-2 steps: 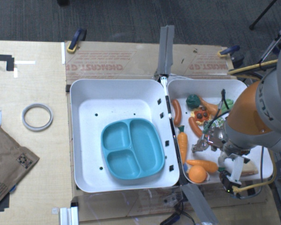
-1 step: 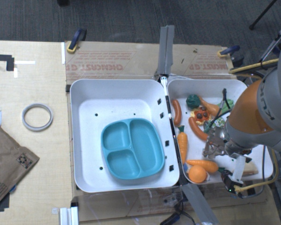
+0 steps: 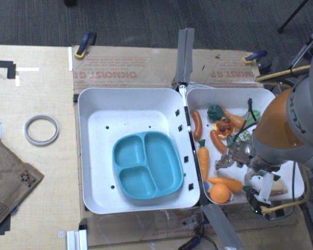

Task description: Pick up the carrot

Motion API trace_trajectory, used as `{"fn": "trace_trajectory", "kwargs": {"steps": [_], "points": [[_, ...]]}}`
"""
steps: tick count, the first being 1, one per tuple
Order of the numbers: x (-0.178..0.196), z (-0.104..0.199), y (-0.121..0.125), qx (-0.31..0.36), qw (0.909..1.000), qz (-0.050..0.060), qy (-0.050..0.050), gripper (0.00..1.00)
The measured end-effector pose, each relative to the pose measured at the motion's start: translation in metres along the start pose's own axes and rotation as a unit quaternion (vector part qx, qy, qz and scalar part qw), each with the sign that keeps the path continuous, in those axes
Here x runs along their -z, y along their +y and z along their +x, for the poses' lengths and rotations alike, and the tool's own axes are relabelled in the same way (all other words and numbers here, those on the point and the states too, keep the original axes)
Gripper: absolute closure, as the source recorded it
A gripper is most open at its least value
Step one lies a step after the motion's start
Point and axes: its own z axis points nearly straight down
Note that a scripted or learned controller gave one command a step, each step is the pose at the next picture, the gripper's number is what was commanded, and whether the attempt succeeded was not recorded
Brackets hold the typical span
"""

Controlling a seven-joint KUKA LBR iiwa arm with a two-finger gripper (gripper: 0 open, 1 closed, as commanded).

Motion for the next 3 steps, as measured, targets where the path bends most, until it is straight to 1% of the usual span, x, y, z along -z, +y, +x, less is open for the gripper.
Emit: {"fn": "trace_trajectory", "kwargs": {"steps": [1,2,3], "points": [[-0.0059,0.002,-0.0001,-0.002,1.0,-0.002,0.001,0.0],[-0.0054,-0.0006,0.0012,-0.071,0.9974,-0.003,0.002,0.0],[-0.006,-0.0008,0.0009,-0.016,0.9999,-0.002,0.001,0.0]]}}
